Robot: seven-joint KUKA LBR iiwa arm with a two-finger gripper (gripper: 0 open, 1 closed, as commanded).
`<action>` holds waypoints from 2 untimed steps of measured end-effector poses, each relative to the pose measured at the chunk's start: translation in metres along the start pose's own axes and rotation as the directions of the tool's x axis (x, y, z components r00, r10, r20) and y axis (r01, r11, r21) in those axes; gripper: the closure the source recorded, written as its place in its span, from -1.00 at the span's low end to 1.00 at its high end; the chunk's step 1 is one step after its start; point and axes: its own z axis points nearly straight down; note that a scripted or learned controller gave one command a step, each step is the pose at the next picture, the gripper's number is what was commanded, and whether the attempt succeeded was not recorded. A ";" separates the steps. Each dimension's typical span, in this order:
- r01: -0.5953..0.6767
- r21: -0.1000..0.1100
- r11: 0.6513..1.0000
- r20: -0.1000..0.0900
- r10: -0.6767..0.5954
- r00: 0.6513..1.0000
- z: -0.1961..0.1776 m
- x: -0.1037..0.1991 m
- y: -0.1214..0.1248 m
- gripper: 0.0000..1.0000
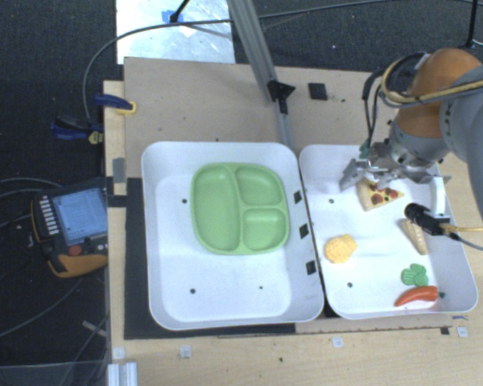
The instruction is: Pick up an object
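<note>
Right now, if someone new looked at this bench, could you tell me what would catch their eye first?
Most likely the green divided plate, lying alone in the left bin. Next, the grey arm with its orange band, reaching in from the right so that its gripper sits over the pizza slice toy at the back of the right bin. That bin also holds a yellow toy mid-bin and green and red toys near the front right corner.

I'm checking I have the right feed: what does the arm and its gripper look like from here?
The arm is grey, with a rounded orange band above the wrist. Black and yellowish cables loop beside that band. The gripper is grey metal, with a white part on its near side.
</note>
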 end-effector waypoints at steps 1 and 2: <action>0.001 -0.016 1.000 0.004 -0.001 1.000 0.023 0.000 0.005 -1.00; 0.004 -0.029 1.000 0.011 -0.003 1.000 0.008 -0.003 0.008 1.00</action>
